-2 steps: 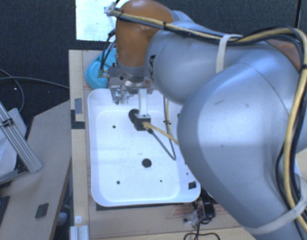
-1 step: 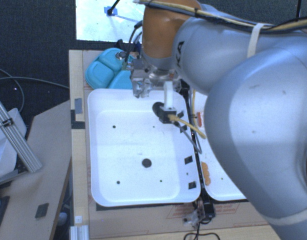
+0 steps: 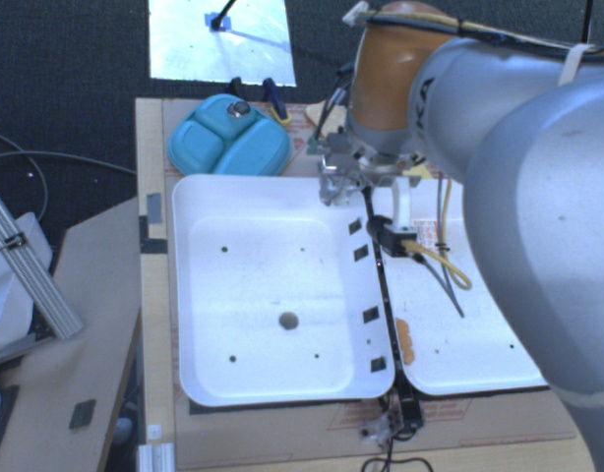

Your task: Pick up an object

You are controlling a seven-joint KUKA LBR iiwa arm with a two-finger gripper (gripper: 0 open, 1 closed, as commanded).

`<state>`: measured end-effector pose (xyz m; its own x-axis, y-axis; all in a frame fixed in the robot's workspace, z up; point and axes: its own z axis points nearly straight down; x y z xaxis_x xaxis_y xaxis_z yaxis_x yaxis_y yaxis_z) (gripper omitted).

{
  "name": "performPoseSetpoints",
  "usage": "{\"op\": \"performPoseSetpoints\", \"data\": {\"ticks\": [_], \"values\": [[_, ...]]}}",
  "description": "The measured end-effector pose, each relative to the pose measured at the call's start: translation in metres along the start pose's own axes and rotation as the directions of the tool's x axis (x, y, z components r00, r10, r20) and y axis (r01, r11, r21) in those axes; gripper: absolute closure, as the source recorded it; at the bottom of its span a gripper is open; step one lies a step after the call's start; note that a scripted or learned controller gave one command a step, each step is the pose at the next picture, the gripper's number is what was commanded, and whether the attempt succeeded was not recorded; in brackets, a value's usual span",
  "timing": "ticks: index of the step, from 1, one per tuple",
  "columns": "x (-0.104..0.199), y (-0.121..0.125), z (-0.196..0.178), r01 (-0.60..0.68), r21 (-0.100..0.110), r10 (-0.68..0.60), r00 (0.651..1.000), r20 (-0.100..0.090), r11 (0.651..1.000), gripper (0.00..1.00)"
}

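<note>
At the back right corner of the left bin, my gripper hangs just over the rim, close to the seam where the two bins meet. From this view I cannot tell whether it is open or closed, and nothing shows in its grasp. Readable writing is scarce. Black lettering runs along the grey casing of my arm, and only a "K" can be made out. A small white label in the right bin carries red print too small to read. The left bin offers the most open room, with a white floor bare except for a few dark specks and raised walls on all four sides. Four black square tabs line its right wall along the seam. The small brown object lies on that floor, near the middle and slightly toward the front, well apart from every wall and from my gripper. It is round, dull brown and low. An orange piece, elongated and lumpy, lies in the right bin just beside the seam, near the front. My arm covers much of that bin from above. Behind the left bin, a teal compartment tray rests on the bench just beside the back rim.
</note>
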<state>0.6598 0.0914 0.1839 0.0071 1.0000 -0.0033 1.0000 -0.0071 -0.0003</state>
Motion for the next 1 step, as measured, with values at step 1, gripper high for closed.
{"op": "performPoseSetpoints", "data": {"ticks": [1], "values": [[0.0599,0.0055,0.0925,0.014,0.001,-0.014,1.0,-0.004,1.0,1.0]]}}
